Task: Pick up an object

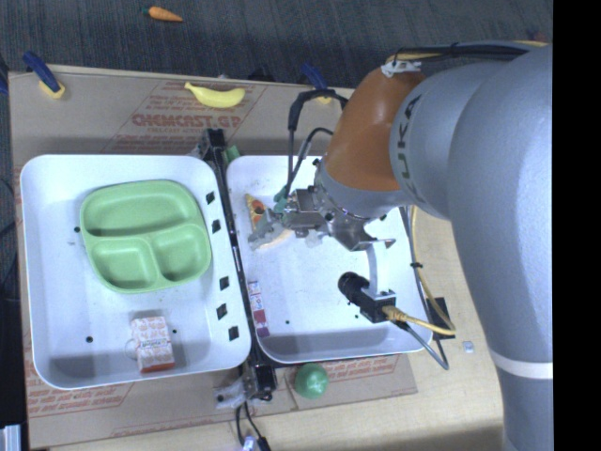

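grey arm with orange band [376,130] reaching into the right shallow white bin [310,289]

its two-finger gripper [282,216] sits low at the bin's upper left, beside a small pale and orange-red object [258,216] by the left wall; whether it grips anything, i cannot tell; the left white bin [47,252] holds a green sectioned plastic tray [143,233] and a small printed packet [152,342]; a yellow banana [215,93] lies on the cardboard above, a green ball [311,380] below

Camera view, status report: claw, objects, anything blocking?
Claw low in right bin, over small orange-and-pale item; grip state unclear. Green tray and small packet in left bin. No blockers seen.
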